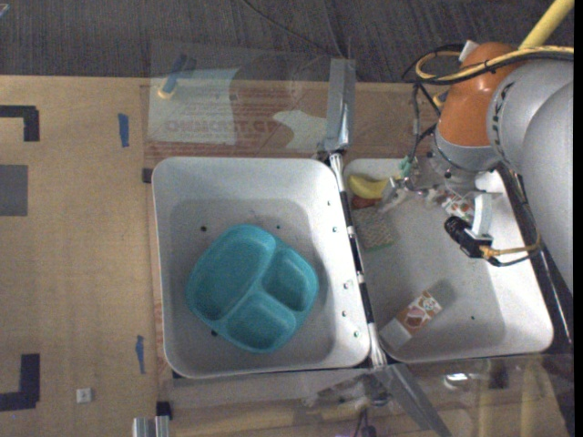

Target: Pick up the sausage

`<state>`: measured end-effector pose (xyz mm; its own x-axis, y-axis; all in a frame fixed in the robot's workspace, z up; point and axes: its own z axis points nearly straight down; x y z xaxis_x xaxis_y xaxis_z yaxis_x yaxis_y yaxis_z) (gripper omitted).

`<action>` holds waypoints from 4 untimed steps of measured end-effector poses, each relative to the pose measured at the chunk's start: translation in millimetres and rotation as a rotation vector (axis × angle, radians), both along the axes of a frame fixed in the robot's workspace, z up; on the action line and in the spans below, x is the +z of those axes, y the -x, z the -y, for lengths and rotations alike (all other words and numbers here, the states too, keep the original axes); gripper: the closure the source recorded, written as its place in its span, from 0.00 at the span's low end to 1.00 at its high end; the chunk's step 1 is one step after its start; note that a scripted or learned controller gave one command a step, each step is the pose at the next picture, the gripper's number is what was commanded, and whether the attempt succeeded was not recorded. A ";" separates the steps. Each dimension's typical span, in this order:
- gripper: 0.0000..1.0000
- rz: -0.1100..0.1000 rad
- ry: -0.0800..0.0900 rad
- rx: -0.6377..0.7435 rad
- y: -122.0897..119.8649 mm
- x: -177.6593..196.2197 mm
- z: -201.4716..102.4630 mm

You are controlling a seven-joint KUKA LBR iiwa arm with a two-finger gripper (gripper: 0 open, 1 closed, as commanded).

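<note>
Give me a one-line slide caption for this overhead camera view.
KUKA arm's pincer reaches into the right bin beside a banana; a teal divided plate sits in the left bin.

Robotics lab, wooden bench [73,271] with tape marks, two white bins [173,185], loose cables [273,16]

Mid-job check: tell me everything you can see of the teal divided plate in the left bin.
The teal divided plastic plate is a rounded-corner tray with three compartments: one large along its upper left, two smaller toward the right and bottom. It looks smooth, matte and intact. It lies face up and turned diagonally on the floor of the left shallow white bin, near the middle. Nothing rests in it.
</note>
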<state>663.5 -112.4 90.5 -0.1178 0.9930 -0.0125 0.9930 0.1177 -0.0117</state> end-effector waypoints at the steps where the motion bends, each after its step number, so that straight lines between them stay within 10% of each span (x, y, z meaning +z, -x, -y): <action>1: 0.00 0.005 -0.014 -0.023 -2.1 -4.3 57.3; 3: 0.00 0.005 -0.003 -0.355 -1.0 -3.4 -13.2; 4: 1.00 -0.002 -0.006 -0.357 -0.4 6.4 -15.0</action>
